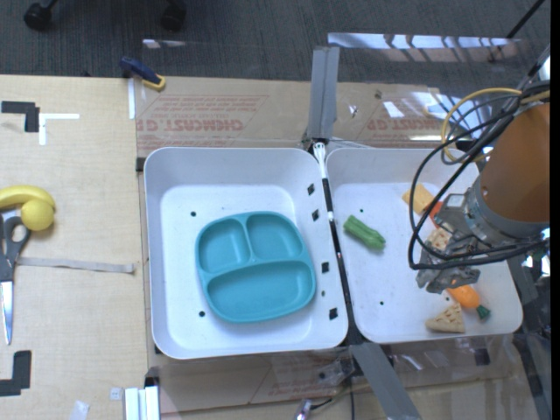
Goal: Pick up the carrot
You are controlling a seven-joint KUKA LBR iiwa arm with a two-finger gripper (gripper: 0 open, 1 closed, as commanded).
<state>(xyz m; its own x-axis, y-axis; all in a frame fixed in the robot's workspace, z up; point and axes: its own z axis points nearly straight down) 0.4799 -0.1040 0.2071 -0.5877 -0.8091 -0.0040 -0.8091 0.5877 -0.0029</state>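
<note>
Carrot (468, 297): small, orange with a green tip; lies in the right bin near its front right corner, just right of and slightly below the gripper, so close as to seem to touch it; not between the fingers as far as can be seen.
Gripper (446, 277): dark grey, low over the right bin floor at the end of the arm; whether open or closed cannot be told, the tips being blurred and half hidden by cables.
Arm (516, 169): comes in from the right, broad orange band above the wrist, black and yellow cables looping around it.
Right bin (376, 322): shallow, white, side by side with the left bin.
Green vegetable (363, 233): lies near the left side of the right bin, well apart from the gripper and the carrot.
Wedge-shaped tan piece (447, 319): lies near the front wall of the right bin, just below the carrot and the gripper.
Orange-yellow piece (422, 199): lies further back in the right bin, partly behind the cables.
Left bin (166, 234): white, holds a blue divided plate (255, 267) of three compartments.
Table (70, 322): pale wood at the left; bears a banana (28, 206) and scissors (8, 261).
</note>
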